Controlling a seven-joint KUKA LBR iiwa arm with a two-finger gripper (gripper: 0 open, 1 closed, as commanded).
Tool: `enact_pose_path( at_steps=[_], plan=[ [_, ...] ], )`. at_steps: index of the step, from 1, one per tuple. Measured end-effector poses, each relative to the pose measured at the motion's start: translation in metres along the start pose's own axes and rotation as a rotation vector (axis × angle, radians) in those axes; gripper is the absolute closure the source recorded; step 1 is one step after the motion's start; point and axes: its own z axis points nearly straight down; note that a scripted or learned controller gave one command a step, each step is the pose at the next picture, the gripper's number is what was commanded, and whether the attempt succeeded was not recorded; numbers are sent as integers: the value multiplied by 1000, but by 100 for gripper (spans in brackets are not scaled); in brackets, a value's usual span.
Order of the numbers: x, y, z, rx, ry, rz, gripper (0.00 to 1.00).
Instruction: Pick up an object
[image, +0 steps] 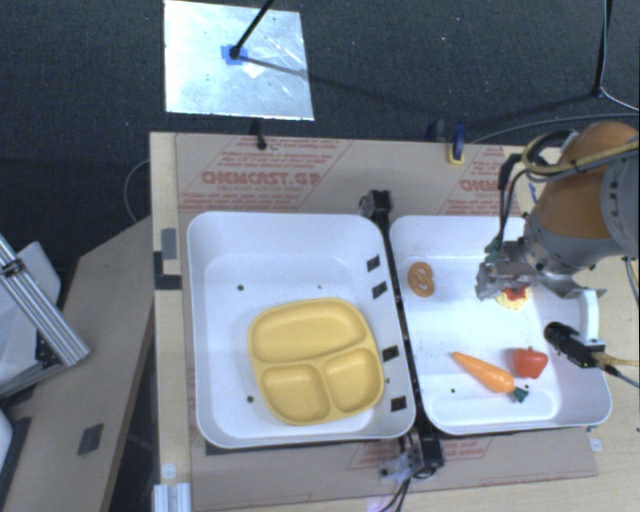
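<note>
Hovering gripper (497, 283) touching red-yellow object (514, 296)

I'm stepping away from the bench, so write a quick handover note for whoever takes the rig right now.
End effector: low in the right bin, over a small red and yellow item; whether it grips is unclear.
Right bin also holds a pretzel, a carrot and a red pepper.
Left bin holds a yellow divided tray.
Done: nothing visibly lifted.
Left: secure one object and raise it.

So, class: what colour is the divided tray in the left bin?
The tray is yellow, seen plainly in the camera view, lying in the left bin.
</note>
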Motion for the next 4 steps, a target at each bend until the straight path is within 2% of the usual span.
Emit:
enact_pose_path(
  at_steps=[2, 3, 4],
  plan=[
    [-10, 7, -100, -4, 0, -3, 100],
    [40, -2, -89, 3, 3, -8, 100],
    [100, -12, -94, 2, 4, -10, 100]
  ],
)
